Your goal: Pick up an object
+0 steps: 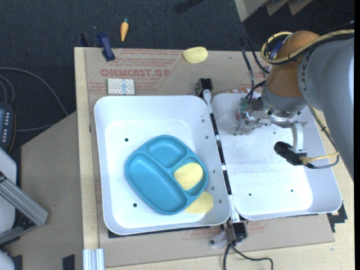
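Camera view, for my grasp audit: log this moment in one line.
gripper: over right bin, far end | blue tray: left bin | yellow piece: on tray

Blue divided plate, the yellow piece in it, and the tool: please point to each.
Blue divided plate [152, 179], camera view, large bare compartment.
Yellow piece [189, 175], camera view, its middle.
Tool [246, 124], camera view, tip region.

Grey arm [332, 72] reaching from right, end effector [247, 117] lowered
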Controlling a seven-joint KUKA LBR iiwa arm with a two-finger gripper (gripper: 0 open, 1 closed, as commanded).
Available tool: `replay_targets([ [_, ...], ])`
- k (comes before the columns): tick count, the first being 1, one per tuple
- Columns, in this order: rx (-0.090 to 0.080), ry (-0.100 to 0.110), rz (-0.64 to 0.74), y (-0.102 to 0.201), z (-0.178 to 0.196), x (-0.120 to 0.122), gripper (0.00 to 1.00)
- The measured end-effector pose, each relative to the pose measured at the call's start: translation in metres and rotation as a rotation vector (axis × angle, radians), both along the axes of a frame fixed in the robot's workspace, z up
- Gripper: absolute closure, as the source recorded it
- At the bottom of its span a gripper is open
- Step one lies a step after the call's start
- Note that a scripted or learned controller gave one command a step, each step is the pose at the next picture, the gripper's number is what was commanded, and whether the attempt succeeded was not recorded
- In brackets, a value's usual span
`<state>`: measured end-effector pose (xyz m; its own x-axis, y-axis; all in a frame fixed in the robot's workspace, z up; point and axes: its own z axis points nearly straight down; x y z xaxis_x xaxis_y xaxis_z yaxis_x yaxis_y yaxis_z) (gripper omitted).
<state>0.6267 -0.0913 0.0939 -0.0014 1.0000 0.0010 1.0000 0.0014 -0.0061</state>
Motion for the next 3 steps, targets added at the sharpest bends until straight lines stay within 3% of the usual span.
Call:
replay_targets([
  [1,0.000,0.000,0.000,0.000,0.000,0.000,0.00],
  [2,-0.002,-0.008,0.000,-0.018,-0.009,0.035,0.00],
  [3,-0.003,-0.009,0.000,-0.011,-0.009,0.040,0.00],
])
